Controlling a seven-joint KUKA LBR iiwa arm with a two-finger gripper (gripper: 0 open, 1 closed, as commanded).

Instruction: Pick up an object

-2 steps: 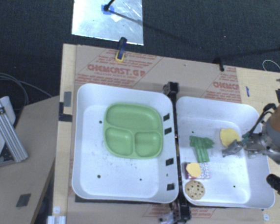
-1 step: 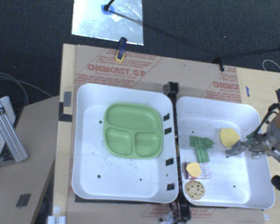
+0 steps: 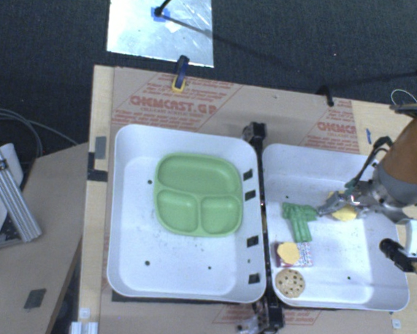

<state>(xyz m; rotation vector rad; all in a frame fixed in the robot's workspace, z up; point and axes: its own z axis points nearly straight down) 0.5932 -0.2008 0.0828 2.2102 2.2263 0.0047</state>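
Hand low over yellow piece in the right bin.

Yellow piece point(image 3: 346, 213) lies just under and beside the hand point(image 3: 337, 205); whether the hand is open or has hold of it, cannot tell. Green toy point(image 3: 300, 219) just left of hand, cookie point(image 3: 290, 283) and round piece point(image 3: 287, 252) further off. Risk: an off-centre close nudges the piece away, or snags the green toy.

Grey arm point(image 3: 412, 182) with an orange band above the wrist, thin cables apparently trailing alongside.
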